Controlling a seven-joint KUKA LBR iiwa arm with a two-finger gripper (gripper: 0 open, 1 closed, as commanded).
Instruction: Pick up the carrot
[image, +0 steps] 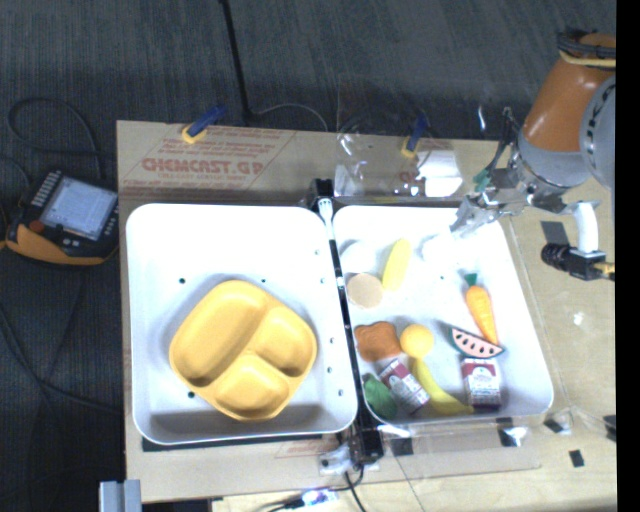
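Carrot (481, 309): orange with a green top, lying flat in the right bin (520, 300), near that bin's right wall, green end pointing toward the far rim. Touching nothing on its upper half; lower tip just above the watermelon slice (476, 343). Below that slice, a small red-labelled jar (482, 382). Left of the carrot, across bare white floor, a pale yellow corn cob (397, 262) standing slantwise, with a tan round disc (364, 290) just beside its lower end. Lower left of the carrot, a lemon (417, 340), an orange-brown piece of toy food (377, 340), a banana (437, 392), a second small labelled container (400, 381) and something green (380, 400) crowded together near the front rim.

Pincer (470, 216): well above the carrot, over the far right corner of the same bin, apart from every item. Fingers too small and blurred to judge; cannot tell how far apart, nothing seen between them. Grey arm (560, 110) with orange band reaching in from the right.

Left of the carrot's bin, the left bin (150, 300) with a yellow sectioned dish (243, 347). Both bins on a brown board-covered surface (220, 165); a handheld pendant (62, 215) far left on the floor.
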